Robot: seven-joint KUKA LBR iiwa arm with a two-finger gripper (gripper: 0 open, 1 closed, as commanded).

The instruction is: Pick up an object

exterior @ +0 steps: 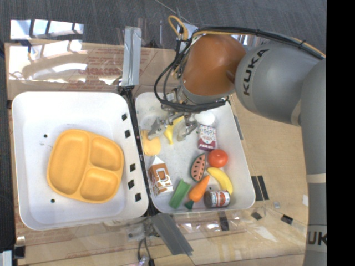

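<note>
My gripper (173, 127) hangs low in the right bin (242, 148), near its back left part, under the orange wrist band. Its fingers (158, 129) stand apart, so it is open. A small yellow piece (169, 133) lies between them, with a gap on each side. A rounder yellow toy (151, 145) lies just to the left, by the bin wall. A white ball (206, 117) and a red-and-white carton (207, 137) sit just right of the gripper.
Further forward in the right bin lie a tomato (218, 158), watermelon slice (198, 167), banana (220, 179), carrot (198, 188), green piece (179, 194), can (216, 198) and small orange box (160, 179). The left bin (28, 115) holds a yellow divided plate (85, 165).
</note>
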